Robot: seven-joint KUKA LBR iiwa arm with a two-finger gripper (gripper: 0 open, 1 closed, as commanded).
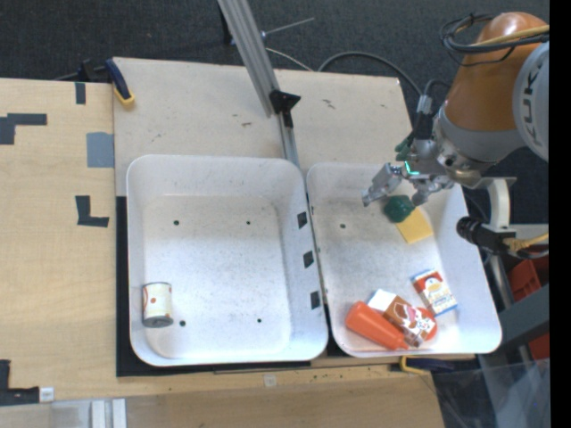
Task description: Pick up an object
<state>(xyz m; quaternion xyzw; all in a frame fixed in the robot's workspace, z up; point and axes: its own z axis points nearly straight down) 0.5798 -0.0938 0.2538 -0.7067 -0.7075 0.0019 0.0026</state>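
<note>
My gripper hangs over the upper part of the right bin, its two fingers spread apart. Just below the fingertips in the image lies a small dark green object, touching a yellow block. I cannot tell whether the fingers touch the green object; nothing is clamped between them. At the near end of the same bin lie an orange tube-like object, a brown and red packet and a small white, orange and blue carton.
The left bin holds a small can in its near left corner. A metal pole slants down to the divide between the bins. A yellow-handled clamp sits at the bench's far left.
</note>
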